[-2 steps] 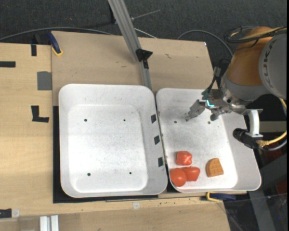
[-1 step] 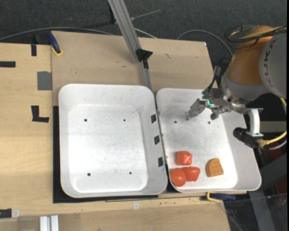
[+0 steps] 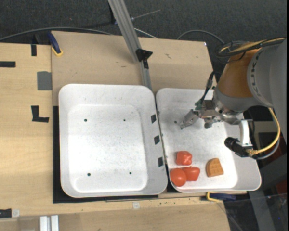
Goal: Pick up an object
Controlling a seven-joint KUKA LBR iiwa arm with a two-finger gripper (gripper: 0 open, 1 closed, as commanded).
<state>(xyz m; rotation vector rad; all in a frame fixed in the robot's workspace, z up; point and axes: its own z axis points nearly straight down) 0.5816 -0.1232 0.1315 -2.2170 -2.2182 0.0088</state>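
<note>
Your claw (image 3: 185,123) hangs over the right bin (image 3: 183,97), fingers slightly parted, holding nothing — the red pieces (image 3: 184,158) and tan block (image 3: 214,167) lie beyond it, toward the bench's front edge.

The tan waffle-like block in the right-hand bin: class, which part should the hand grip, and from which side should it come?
Grip the tan block across its two flatter sides, coming straight down from above. It lies alone on the bin floor, apart from the red pieces to its left, so both sides look free. The bin's rim is near on the right, so a sideways approach seems awkward.
</note>
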